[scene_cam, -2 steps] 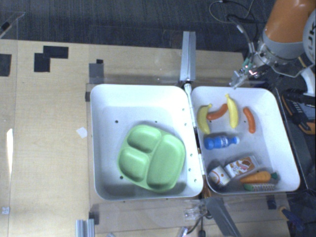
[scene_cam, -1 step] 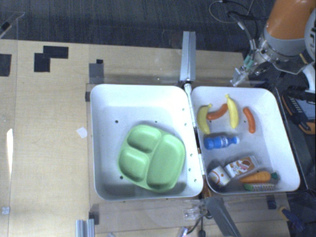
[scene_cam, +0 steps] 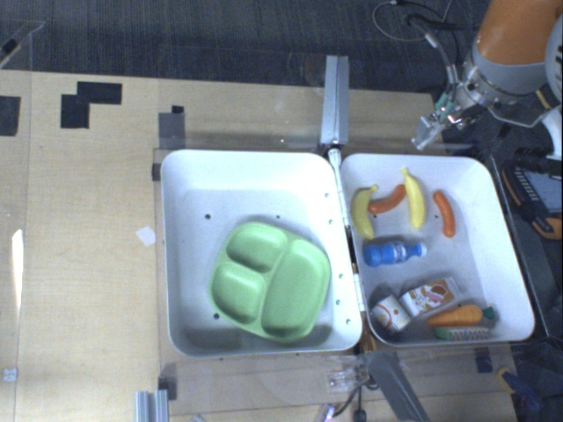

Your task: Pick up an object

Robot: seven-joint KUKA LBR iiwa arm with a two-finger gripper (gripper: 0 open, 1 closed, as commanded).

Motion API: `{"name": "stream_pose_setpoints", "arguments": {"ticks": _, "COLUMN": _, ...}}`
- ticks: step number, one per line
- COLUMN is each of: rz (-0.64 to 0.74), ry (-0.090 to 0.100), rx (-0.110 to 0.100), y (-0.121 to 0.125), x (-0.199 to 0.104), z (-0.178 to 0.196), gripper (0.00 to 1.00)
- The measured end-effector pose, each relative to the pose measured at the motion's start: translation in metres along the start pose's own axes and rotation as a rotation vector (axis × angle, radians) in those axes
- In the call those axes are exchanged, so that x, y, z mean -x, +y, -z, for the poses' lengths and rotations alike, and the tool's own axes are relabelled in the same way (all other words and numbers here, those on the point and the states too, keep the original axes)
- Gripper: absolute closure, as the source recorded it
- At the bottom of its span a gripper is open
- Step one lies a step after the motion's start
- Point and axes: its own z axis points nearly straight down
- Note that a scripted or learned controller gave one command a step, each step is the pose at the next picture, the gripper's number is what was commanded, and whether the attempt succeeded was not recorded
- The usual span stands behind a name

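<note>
Camera view, end effector (scene_cam: 433, 128) above-right of banana (scene_cam: 413, 198)

you had single fixed camera above bench (scene_cam: 79, 262), looking down at slant. it framed both white bins: left bin (scene_cam: 189, 192), right bin (scene_cam: 493, 209). arm (scene_cam: 519, 25) entered from upper right. moderate distance, whole bins visible.
</note>
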Motion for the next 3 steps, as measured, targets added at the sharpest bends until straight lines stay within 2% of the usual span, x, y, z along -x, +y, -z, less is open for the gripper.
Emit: {"name": "stream_pose_setpoints", "arguments": {"ticks": 3, "rz": 0.016, "ry": -0.008, "rx": 0.006, "y": 0.008, "x": 0.002, "z": 0.026, "gripper": 1.0}}
